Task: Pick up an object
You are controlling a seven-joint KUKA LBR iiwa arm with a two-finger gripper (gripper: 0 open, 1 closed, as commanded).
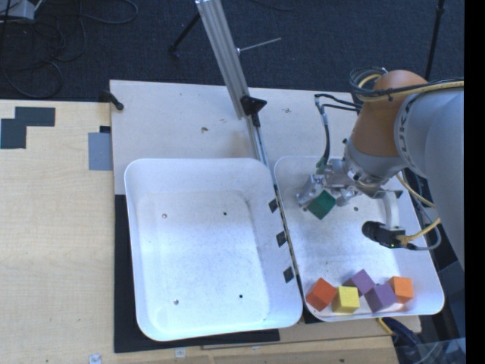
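Observation:
My gripper [322, 197] hangs over the upper part of the right bin [424, 298], reaching in from the right under the orange wrist band. A dark green block [323, 205] sits between its metal fingers, tilted, and looks lifted off the bin floor. Along the right bin's front edge lies a row of blocks: an orange-red one [322, 293], a yellow one [348, 299], two purple ones [362, 280] [380, 297] and a small orange one [402, 287].
The left bin [140, 203] lies beside the right one, with black clips on the shared rim. A slanted aluminium bar [226, 51] rises behind the bins. A black cable end [383, 233] hangs from the arm over the right bin.

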